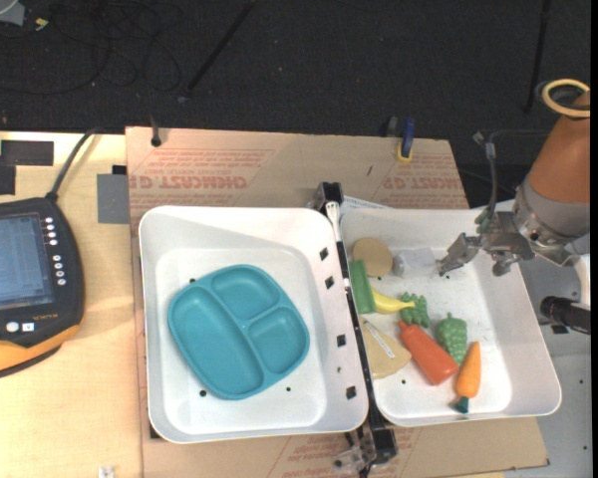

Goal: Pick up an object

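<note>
The gripper (470, 252) hangs over the right bin (538, 386), whether clenched or released impossible to tell, nothing visibly held, so it's the approach step; the toy food — carrot (428, 354), banana (389, 303) — lies below-left, calling for a descent there.
</note>
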Robot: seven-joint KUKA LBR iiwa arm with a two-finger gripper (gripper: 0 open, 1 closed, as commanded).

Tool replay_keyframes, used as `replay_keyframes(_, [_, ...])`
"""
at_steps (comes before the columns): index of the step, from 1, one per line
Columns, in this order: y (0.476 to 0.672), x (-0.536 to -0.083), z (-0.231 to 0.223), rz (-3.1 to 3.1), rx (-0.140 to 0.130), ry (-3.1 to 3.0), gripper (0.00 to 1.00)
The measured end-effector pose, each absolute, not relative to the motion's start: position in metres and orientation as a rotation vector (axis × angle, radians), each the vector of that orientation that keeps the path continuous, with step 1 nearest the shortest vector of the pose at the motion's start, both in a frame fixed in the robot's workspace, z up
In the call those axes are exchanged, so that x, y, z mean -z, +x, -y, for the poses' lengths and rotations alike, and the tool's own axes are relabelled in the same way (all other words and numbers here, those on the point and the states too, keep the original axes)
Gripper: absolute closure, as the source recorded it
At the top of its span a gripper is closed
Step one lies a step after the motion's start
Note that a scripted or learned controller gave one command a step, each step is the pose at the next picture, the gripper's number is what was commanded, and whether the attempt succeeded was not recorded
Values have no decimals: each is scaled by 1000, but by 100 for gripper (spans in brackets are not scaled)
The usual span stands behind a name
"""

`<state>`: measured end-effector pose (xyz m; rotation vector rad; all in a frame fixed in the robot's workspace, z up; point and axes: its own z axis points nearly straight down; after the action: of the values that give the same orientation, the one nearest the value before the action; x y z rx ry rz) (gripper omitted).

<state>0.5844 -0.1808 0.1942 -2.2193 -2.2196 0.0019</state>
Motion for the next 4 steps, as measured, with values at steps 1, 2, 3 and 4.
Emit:
replay_keyframes(1, [533, -82, 110, 2220, -5, -2212, 0])
replay_keyframes(2, [535, -97, 114, 2213, -4, -2223, 100])
replay_keyframes(3, [535, -97, 114, 2212, -4, -2224, 0])
replay_keyframes(4, [481, -87, 100, 2217, -4, -2220, 0])
